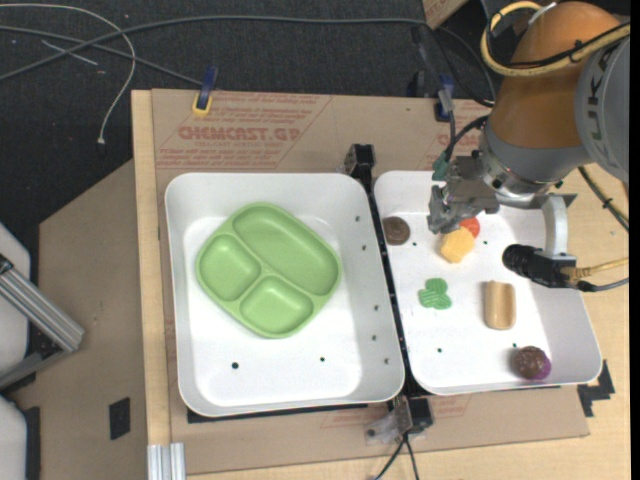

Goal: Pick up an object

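The gripper (462, 211) hangs low over the upper left part of the right bin (570, 353), its dark metal body pointing down from the grey and orange arm (545, 78) that reaches in from the right. How far it is open I cannot tell, since its body hides the tips from above, and nothing can be seen clasped in it. Directly under and just beside it sit a yellow-orange block (457, 247) and a small red piece (470, 227), the red one tucked against the block's upper right edge; whether the gripper touches either is unclear.

To the left of the gripper, near the bin's left wall, lies a round brown object (397, 230). Below the yellow-orange block is a small green toy (434, 294), and to its right a tan, bread-like cylinder (499, 304) stands roughly upright in the view. A dark purple, rounded object (531, 363) rests near the bin's lower right corner. A black fitting with a cable (540, 265) juts over the bin's right side, just beneath the arm.

The left bin (200, 368) holds a light green divided plate (268, 268) with three compartments, lying tilted in the middle. Both bins sit side by side on a cardboard sheet (250, 128) printed with red lettering, which covers the table (90, 268). Blue clamps (207, 88) grip the sheet's far edge, and loose grey cables (90, 38) trail over the dark floor beyond.
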Controlling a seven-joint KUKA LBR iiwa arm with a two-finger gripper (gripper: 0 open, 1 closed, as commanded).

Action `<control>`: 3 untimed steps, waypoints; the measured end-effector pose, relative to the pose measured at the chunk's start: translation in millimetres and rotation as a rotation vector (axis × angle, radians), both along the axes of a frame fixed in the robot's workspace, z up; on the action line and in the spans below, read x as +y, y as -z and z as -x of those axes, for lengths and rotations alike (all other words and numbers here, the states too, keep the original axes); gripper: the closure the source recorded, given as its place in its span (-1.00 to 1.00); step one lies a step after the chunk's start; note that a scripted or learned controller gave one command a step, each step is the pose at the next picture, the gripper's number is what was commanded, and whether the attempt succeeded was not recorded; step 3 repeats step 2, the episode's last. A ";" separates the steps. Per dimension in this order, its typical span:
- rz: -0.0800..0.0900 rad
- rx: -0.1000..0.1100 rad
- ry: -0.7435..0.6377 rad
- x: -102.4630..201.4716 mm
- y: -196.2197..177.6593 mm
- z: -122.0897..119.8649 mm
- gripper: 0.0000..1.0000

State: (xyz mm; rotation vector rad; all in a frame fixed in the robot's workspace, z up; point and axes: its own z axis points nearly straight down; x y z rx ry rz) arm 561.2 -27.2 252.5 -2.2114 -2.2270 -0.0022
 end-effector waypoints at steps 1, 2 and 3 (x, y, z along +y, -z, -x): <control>0.001 -0.002 0.001 52.1 -4.0 1.5 1.00; 0.001 0.004 0.001 107.8 14.1 3.3 1.00; 0.001 0.004 0.001 107.8 14.1 3.3 1.00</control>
